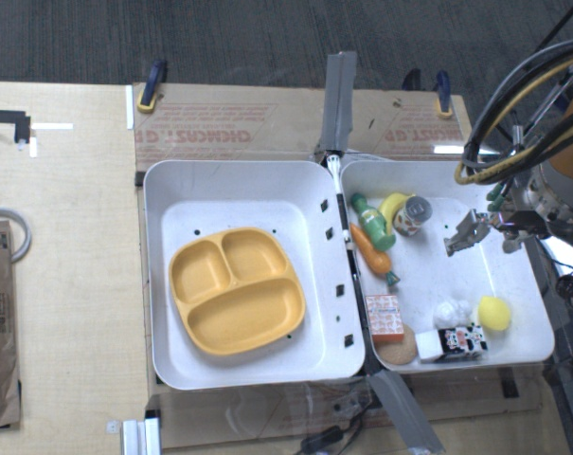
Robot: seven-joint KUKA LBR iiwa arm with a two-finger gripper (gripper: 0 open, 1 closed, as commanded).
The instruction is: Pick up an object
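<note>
We found the gripper (468, 232) above bare floor in the right bin (513, 349), toward its 3 o'clock side; whether it was spread or closed we could not tell, and nothing sat in it. At its 5 o'clock lay a yellow lemon (494, 313); at 9 o'clock, a small can (414, 212), a banana (393, 208), a green bottle (372, 224) and a carrot (371, 250). In the left bin (163, 282) we noted a yellow divided plate (237, 290).
</note>
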